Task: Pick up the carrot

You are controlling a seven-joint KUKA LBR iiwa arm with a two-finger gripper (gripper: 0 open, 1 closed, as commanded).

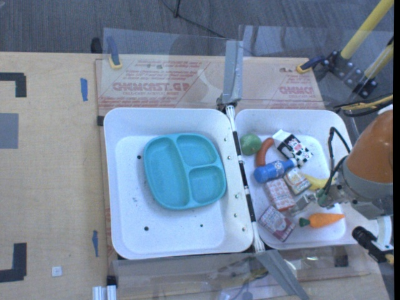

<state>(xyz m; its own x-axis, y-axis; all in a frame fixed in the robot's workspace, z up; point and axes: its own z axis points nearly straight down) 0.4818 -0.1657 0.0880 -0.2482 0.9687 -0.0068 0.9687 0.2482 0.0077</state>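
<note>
Camera view, looking down at a slant. Two white bins sit side by side on the table (pixel 50 167).

Left bin (pixel 125 230): holds a teal divided plate (pixel 185 170), lying flat.

Right bin (pixel 337 233): cluttered. A green round item (pixel 250 144) sits at the upper left, a reddish sausage-like piece (pixel 265 150) beside it, and a blue bottle (pixel 272 170) lies below them. A black-and-white cow-patterned toy (pixel 294 150) and several small packets (pixel 279 194) fill the middle.

Carrot (pixel 324 220): orange, with a green tuft at its left end. It lies flat near the bin's lower right corner, long axis roughly left-right, tip pointing right and very slightly up. A packet lies close on its left; the bin floor below it looks open.

Arm: enters from the right, orange band (pixel 374 147) over a grey wrist. The gripper (pixel 325 195) hangs low over the bin, just above the carrot in the picture and near its leafy end.

Jaws: the wrist and surrounding clutter mask them; cannot tell whether they are spread or closed. Nothing is visibly between them.

Judgement: the carrot is not yet grasped. The coming move turns on a small shift toward the bin's near edge and slightly right, to centre on the carrot body, closing across its short axis.
</note>
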